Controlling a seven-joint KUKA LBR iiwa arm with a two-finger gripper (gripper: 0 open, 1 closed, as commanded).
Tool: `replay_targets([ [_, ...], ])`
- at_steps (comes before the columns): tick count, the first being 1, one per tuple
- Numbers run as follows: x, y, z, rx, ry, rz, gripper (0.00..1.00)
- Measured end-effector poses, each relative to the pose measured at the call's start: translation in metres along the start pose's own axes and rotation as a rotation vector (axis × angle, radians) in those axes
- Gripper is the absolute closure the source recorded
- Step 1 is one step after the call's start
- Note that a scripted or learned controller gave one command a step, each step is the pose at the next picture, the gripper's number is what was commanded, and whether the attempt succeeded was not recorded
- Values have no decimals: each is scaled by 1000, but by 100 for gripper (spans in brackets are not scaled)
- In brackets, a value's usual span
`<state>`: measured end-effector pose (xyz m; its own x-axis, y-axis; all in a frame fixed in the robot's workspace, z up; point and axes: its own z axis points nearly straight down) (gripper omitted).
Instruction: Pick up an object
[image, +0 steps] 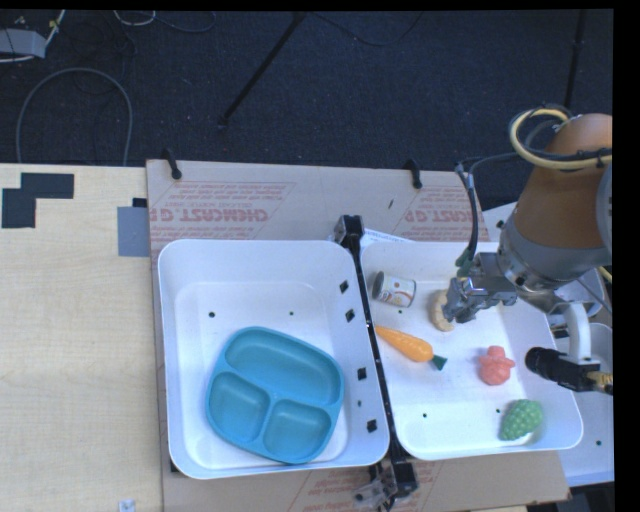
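**Count of Things on the Bench**

Two white bins sat side by side: a left bin (190, 290) and a right bin (450, 440). The left held one blue divided tray (275, 393). The right held five items: one carrot (405, 345), one small can (394, 290), one tan piece (441, 312), one red toy (494, 366), one green toy (521, 419).

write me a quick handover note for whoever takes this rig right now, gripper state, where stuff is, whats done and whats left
Gripper: low in the right bin, at a small tan object near the bin's back; whether the fingers are open or shut cannot be told, so no grasp is confirmed.
Right bin also holds: a small white can on its side at the back left, an orange carrot in the middle, a red toy to the right, and a green bumpy toy at the front right.
Left bin: a blue divided tray.
Done: arm is at an object.
Left: confirm a grip and lift.
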<state>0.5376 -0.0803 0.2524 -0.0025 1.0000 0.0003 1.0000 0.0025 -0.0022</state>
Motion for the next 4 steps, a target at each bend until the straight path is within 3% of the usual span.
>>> replay_targets([
  [1,44,16,16,2,0,1,100],
  [4,184,77,8,-1,0,0,100],
])
